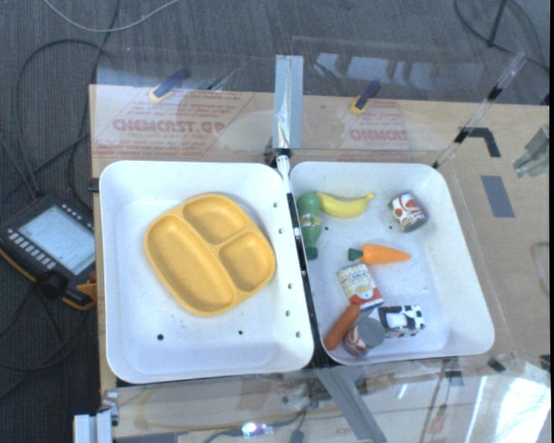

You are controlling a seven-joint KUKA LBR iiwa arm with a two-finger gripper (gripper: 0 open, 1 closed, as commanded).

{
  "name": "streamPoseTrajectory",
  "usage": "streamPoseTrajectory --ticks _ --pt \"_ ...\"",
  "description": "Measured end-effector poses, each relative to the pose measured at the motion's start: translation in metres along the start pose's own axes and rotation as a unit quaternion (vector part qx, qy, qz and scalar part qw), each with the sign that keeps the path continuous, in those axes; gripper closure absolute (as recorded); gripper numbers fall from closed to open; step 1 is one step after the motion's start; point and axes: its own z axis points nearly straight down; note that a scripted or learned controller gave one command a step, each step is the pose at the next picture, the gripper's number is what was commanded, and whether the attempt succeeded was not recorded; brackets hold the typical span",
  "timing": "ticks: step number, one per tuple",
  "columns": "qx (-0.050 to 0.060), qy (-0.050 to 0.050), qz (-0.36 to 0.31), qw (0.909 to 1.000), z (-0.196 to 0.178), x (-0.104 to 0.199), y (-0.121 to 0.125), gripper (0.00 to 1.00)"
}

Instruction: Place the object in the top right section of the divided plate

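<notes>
A yellow divided plate (210,251) lies tilted in the left white bin (129,340), with three sections, all bare. The right bin (462,284) holds several toy foods: a banana (344,205), a green bottle (309,221), a small red-and-white can (407,211), a carrot (380,256), a small carton with an orange label (358,284), a sausage (341,327), a grey-lidded tin (364,335) and a black-and-white cow-pattern carton (403,319). A pale edge at the far right (533,153) may be part of the arm.
A handheld controller with a screen (46,244) lies on the floor at the left with cables around it. A metal post (287,100) stands behind the seam between the bins. The wooden bench edge runs behind both bins.
</notes>
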Motion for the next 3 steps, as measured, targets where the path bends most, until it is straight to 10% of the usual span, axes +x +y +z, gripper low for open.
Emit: streamPoseTrajectory --ticks 1,2,3 --pt "0.0 0.0 -0.033 0.9995 0.0 0.005 -0.04 1.0" --pt "0.0 0.001 0.096 0.9954 0.001 0.001 0.009 1.0" --pt "0.0 0.001 0.077 0.997 0.0 0.008 -0.032 1.0"
